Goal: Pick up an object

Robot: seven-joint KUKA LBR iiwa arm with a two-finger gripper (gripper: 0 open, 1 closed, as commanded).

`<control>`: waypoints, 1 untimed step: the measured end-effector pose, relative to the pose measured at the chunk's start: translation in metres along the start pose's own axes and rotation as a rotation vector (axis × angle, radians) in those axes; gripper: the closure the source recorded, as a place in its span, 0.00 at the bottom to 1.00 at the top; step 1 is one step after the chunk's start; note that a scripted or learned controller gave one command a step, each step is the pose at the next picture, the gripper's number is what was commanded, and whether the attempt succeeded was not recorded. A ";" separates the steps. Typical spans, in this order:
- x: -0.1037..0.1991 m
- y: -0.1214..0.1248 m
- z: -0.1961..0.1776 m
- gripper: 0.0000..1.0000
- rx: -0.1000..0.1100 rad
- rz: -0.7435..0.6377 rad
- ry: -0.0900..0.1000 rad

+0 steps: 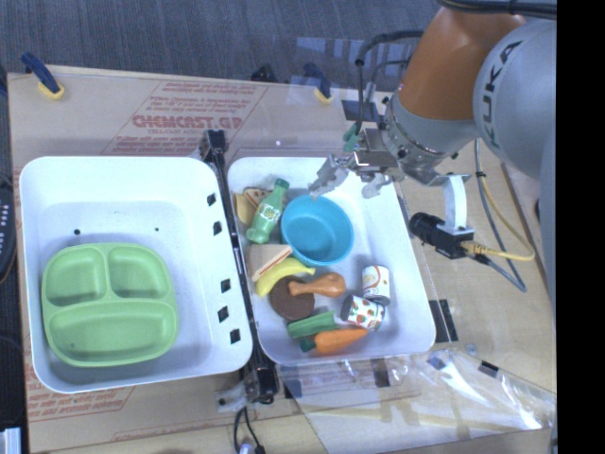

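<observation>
White plastic, two shallow bins side by side on the bench: left bin (pixel 57 183) carries a green divided tray (pixel 109 303) toward its near left corner; right bin (pixel 402 253) carries the clutter of toy items. Gripper (pixel 352 178) hangs over the far edge of the right bin, fingers spread apart with nothing between them; one fingertip sits just above the far rim of the blue bowl (pixel 319 231), the other near the bin's far right wall. Blue bowl sits upright at the middle of the right bin. Green bottle (pixel 267 214) lies tilted just beside the bowl on its left side, toward the far left corner. A yellow banana (pixel 282 272) lies near the bin's left wall, touching the bowl's near side. Brown drumstick (pixel 307 291) lies at the bin centre, just nearer than the banana. Two small printed cans (pixel 371 296) sit near the right wall. Orange carrot (pixel 338 341) and a green vegetable piece (pixel 310 327) lie along the near edge, touching each other. Arm's orange band (pixel 458 60) is over the bench's far right corner.
</observation>
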State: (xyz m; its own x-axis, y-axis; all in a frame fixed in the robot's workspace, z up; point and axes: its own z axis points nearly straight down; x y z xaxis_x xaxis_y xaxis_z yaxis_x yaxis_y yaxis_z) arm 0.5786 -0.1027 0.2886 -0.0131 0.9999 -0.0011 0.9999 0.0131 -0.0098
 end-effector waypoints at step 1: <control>-0.017 -0.035 0.136 0.00 0.005 -0.352 0.003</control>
State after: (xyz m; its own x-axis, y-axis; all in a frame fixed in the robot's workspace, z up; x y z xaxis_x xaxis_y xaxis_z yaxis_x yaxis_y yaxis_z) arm 0.5422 -0.1204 0.1530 -0.3574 0.9339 0.0057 0.9338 0.3575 -0.0141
